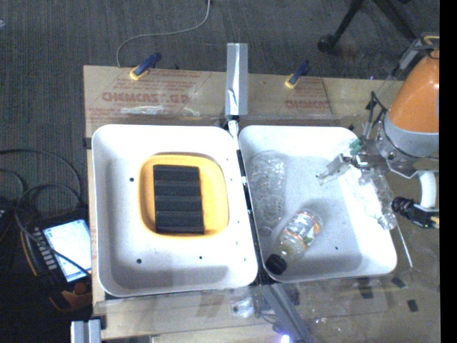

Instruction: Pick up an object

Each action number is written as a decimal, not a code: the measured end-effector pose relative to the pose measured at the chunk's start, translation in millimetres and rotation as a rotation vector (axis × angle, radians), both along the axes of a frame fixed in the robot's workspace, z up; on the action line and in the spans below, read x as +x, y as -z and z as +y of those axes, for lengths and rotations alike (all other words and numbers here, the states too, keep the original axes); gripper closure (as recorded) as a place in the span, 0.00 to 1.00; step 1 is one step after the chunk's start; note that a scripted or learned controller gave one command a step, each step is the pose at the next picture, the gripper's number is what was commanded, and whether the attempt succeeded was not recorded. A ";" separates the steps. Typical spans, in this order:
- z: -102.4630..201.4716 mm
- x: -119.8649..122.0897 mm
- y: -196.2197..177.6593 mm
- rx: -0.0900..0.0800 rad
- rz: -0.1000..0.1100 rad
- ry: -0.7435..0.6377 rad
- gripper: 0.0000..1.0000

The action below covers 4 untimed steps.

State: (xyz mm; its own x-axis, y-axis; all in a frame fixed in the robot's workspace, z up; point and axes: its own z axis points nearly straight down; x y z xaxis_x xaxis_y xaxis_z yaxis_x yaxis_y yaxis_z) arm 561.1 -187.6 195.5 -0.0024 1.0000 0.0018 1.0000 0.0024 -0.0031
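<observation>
Bottle (296, 234) lies in the right bin (371, 263), its long axis slanting from black cap at lower left to upper right, below and left of the jaws (348, 164), which stand apart, holding nothing.

even overhead light, soft shadows, slight blur throughout

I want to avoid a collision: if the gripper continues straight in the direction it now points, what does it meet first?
The gripper points left across the right bin. Going straight on, it would probably meet the clear crumpled plastic near the divider first, though depth is unclear from above.
</observation>
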 end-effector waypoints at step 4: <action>33.9 -39.4 -8.3 -0.003 -0.002 -0.098 1.00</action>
